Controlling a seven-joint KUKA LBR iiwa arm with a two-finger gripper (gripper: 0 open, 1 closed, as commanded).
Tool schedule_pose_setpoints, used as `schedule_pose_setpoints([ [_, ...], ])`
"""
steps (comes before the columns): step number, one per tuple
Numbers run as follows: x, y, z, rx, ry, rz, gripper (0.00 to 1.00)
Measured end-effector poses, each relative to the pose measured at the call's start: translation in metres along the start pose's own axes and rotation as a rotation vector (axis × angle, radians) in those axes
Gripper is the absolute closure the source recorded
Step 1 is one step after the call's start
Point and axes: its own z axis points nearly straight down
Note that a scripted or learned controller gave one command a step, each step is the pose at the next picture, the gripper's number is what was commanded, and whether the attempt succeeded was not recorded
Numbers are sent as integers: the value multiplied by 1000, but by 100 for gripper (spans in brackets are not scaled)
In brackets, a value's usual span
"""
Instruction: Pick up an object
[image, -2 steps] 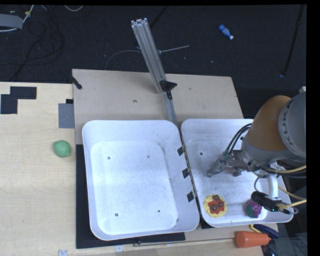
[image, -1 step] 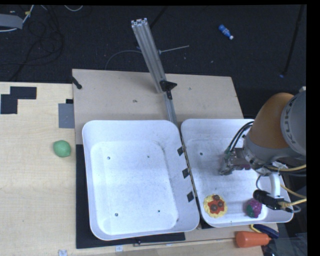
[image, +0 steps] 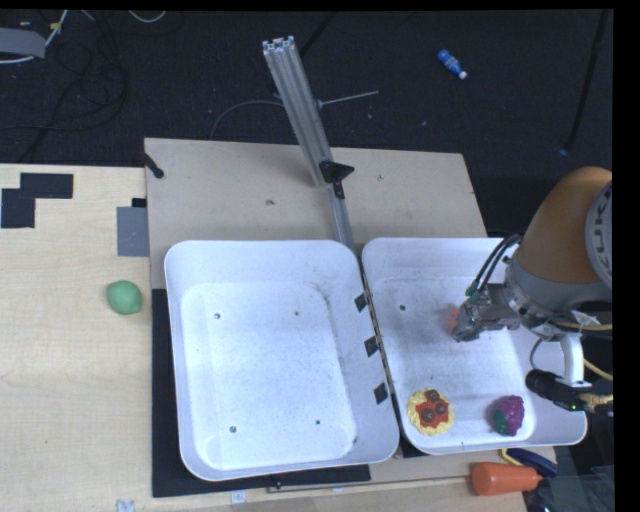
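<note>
Camera view looks down on the right bin (image: 400, 262), the landmark here. The gripper (image: 470, 322) hangs low over the middle of that bin, with the arm (image: 565, 245) reaching in from the bin's right side. A small orange-red object (image: 454, 316) shows just at the gripper's left edge, touching or nearly touching it; whether the claw grips it, or stands open or closed, I cannot tell. In the bin's near corner lie a yellow round toy with red spots (image: 431, 411) and, beside it, a purple grape bunch (image: 507, 414). An orange carrot (image: 503, 478) lies outside the bin's near rim.
</note>
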Motion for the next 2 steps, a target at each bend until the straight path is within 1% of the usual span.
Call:
schedule_pose_setpoints([
  [1, 9, 3, -48, 0, 0, -2, 100],
  [2, 3, -1, -92, 0, 0, -1, 100],
])
